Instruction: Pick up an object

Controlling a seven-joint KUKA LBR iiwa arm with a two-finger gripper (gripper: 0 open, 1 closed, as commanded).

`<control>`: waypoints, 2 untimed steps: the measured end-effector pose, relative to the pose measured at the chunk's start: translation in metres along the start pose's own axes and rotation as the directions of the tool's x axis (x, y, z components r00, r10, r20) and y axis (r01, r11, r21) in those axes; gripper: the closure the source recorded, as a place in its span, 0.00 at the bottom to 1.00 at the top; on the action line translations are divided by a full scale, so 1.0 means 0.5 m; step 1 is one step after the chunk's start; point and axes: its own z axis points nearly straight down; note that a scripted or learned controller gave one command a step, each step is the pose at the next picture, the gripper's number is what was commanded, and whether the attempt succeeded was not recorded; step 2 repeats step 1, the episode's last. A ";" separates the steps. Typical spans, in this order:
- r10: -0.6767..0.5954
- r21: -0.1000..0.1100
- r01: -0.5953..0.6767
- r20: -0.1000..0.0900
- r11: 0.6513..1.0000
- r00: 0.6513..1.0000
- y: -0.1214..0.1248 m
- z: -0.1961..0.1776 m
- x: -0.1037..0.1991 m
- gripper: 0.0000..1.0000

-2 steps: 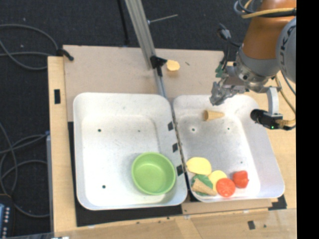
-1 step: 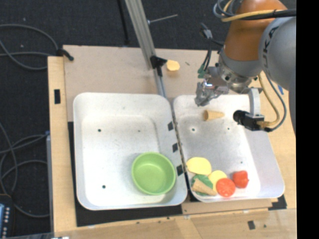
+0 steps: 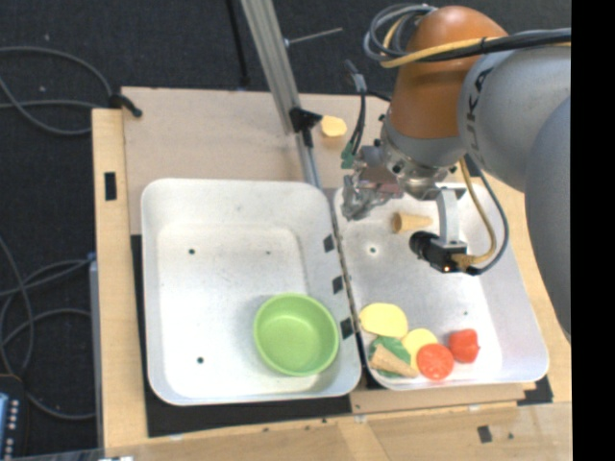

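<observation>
Toys cluster at the right bin's near edge, well apart from the gripper; its grip state unclear

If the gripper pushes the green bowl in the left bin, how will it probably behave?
The green bowl looks like thin plastic, so probably light and stiff. It sits upright on the smooth bin floor, so it would likely slide, not tip.

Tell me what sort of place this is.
Probably a robotics lab's grasping test bench: a grey and orange robot arm reaches over two white bins, toy food pieces are clustered in the right bin's corner, and loose cables lie on the dark floor.
</observation>
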 end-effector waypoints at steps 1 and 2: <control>-0.002 -0.001 0.002 -0.002 1.000 1.000 -0.031 -0.007 0.117 1.00; -0.002 -0.001 0.002 -0.002 1.000 1.000 -0.031 -0.007 0.117 1.00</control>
